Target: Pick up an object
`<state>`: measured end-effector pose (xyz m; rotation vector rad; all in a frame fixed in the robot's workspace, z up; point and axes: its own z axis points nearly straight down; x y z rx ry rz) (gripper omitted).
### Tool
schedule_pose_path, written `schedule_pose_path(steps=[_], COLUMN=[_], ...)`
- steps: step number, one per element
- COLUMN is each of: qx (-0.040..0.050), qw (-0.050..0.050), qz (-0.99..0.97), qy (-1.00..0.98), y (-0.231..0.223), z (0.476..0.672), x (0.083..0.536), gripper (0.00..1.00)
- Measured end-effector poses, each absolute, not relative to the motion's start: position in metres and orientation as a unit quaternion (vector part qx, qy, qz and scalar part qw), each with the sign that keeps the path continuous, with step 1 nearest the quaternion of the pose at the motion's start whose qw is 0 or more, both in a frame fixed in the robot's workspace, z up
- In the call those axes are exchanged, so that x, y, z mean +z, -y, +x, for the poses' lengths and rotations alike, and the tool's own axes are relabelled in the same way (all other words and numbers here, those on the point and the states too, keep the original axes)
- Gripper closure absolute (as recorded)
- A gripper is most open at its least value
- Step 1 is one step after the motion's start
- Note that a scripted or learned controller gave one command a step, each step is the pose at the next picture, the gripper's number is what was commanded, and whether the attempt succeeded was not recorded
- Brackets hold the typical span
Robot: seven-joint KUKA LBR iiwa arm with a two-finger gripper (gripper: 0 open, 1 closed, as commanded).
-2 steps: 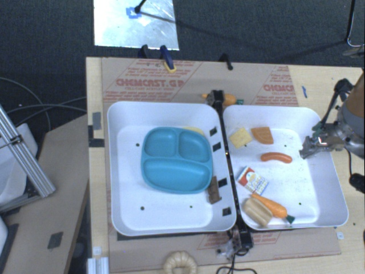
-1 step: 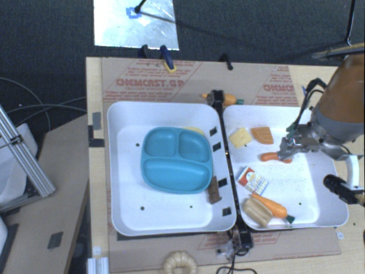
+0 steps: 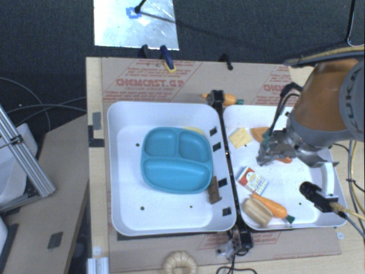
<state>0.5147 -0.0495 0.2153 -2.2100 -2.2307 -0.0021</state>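
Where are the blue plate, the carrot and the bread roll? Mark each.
blue plate [image 3: 174, 173]: camera view, large lower compartment.
carrot [image 3: 272, 206]: camera view, orange body.
bread roll [image 3: 256, 211]: camera view, top crust.

Plate [image 3: 174, 161] in L bin [image 3: 122, 170]

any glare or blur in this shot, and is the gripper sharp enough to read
Camera view: strong glare on the foil sheet at top; the bins' white walls look bright but readable; the gripper is soft and shadowed, its details unreadable; the blue tray is crisp.

Single fixed overhead camera; slanted down; both bins [image 3: 171, 110] framed
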Motion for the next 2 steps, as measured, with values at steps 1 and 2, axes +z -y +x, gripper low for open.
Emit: schedule_pose_path(steps=[1,2], qx=[-0.0005,-0.0015], qw=[0.000,0.000], qz=[-0.704,-0.704], qy=[0.710,0.711], y=[-0.005,-0.061], z=[0.503,0.511], x=[0.212,0.226], gripper=[1.00,1.00])
